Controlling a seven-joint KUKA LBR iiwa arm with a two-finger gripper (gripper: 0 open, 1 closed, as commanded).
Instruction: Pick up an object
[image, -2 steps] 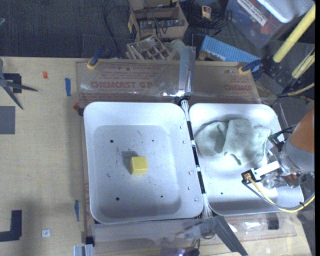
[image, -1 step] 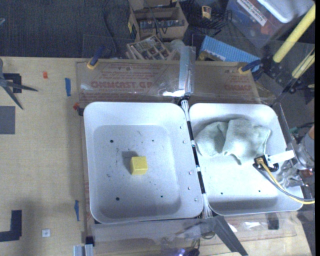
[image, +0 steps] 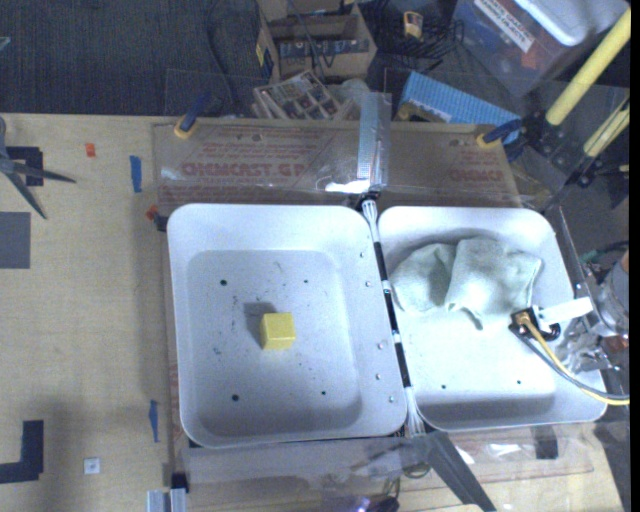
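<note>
- Left bin (image: 200, 250): white, floor speckled with dark marks.
- Right bin (image: 480, 385): white.
- Small block (image: 278, 331), left bin: plain yellow.
- Crumpled cloth (image: 462, 275), right bin, far side: pale greenish-white.
- Bench (image: 80, 300): light tan, blue tape marks.

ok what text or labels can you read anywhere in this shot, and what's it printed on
"OKMCAST GP", roughly, in faded red letters on the clear sheet behind the left bin; glare makes the reading uncertain.
More red lettering on the clear sheet behind the right bin: too blurred to read.
The yellow block and the pale cloth carry no visible print.
</note>
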